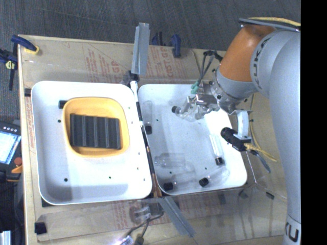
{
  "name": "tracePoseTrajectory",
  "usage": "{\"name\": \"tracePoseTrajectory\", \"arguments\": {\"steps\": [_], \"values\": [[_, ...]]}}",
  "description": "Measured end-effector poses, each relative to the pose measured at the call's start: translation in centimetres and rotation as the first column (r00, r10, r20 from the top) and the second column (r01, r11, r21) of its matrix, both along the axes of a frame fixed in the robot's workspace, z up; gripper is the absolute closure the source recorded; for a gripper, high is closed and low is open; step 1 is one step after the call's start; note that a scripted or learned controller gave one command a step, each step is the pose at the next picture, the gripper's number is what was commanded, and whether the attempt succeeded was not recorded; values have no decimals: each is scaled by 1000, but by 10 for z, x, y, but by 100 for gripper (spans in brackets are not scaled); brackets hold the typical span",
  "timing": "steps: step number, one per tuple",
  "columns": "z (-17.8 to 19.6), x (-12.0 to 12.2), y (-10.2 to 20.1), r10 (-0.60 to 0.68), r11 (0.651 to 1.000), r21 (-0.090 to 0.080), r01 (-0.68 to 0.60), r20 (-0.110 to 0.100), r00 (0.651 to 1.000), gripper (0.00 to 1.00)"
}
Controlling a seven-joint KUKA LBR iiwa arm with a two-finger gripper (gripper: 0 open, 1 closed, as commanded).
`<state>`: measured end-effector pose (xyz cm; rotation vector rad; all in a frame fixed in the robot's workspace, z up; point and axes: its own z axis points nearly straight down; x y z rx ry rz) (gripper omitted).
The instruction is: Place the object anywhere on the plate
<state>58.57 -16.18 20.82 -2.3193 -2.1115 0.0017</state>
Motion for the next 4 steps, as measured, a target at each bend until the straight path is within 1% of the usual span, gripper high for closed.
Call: {"name": "tracePoseTrajectory", "arguments": {"steps": [1,2,3,4], "values": [[4,20,56,157,988,-3,-157,3,988,100],[-14,12,109,249,968,-7,-249,2,968,100],[-16,17,181,400,916,-3,-400,3,916,100],[-16,17,181,400,917,-3,-400,3,917,0]]}}
